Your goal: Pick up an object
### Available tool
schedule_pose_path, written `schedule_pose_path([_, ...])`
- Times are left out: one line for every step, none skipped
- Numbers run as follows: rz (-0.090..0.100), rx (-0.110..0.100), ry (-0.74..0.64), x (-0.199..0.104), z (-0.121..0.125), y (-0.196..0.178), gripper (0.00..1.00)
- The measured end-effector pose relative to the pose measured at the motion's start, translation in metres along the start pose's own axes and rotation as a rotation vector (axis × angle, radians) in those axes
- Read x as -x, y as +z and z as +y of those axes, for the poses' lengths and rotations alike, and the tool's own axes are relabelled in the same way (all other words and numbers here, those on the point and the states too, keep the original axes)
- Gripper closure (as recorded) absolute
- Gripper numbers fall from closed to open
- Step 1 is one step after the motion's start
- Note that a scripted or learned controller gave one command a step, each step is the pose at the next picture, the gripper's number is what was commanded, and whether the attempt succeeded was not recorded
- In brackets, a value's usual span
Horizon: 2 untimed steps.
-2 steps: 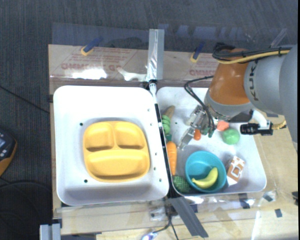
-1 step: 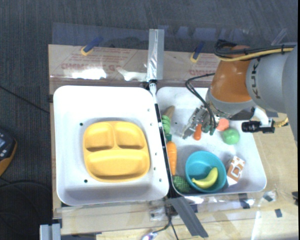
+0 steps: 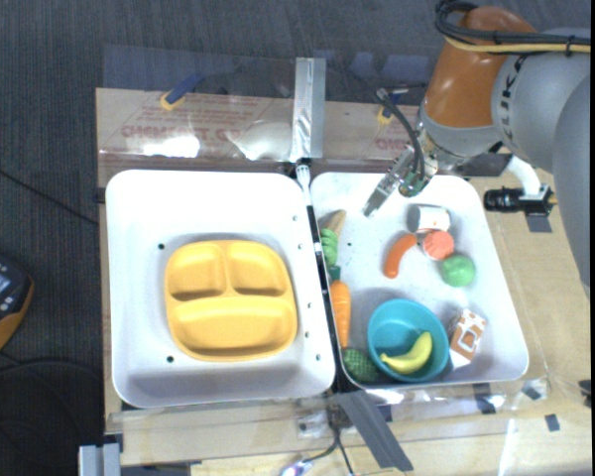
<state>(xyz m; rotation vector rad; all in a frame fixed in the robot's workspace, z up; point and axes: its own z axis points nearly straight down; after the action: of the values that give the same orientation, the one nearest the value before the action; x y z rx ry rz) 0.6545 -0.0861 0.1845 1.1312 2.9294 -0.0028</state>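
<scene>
Pincer (image 3: pixel 395 188) above right bin's (image 3: pixel 496 266) far edge, slim metal fingers slightly apart, nothing between them. Below it: glossy curved orange sausage (image 3: pixel 398 254), round green ball (image 3: pixel 458 270), teal bowl (image 3: pixel 387 325) holding banana (image 3: pixel 410 354). Left bin: yellow compartment tray (image 3: pixel 230 298).

Grey arm (image 3: pixel 535 87) from the right, orange-banded wrist bent down, pincer (image 3: pixel 395 188) fingers parted, holding nothing.

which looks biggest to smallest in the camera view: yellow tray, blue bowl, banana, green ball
1. yellow tray, clearly the largest
2. blue bowl
3. banana, lying in the bowl
4. green ball

Banana and ball look close in size; the banana is longer, so that order is less sure.
</scene>
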Motion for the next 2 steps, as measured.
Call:
schedule_pose_path([-0.002,0.000,0.199,0.0162,-0.0053,-0.0618,1.00])
schedule_pose_path([-0.002,-0.002,0.199,0.0162,-0.0055,-0.0616,0.00])
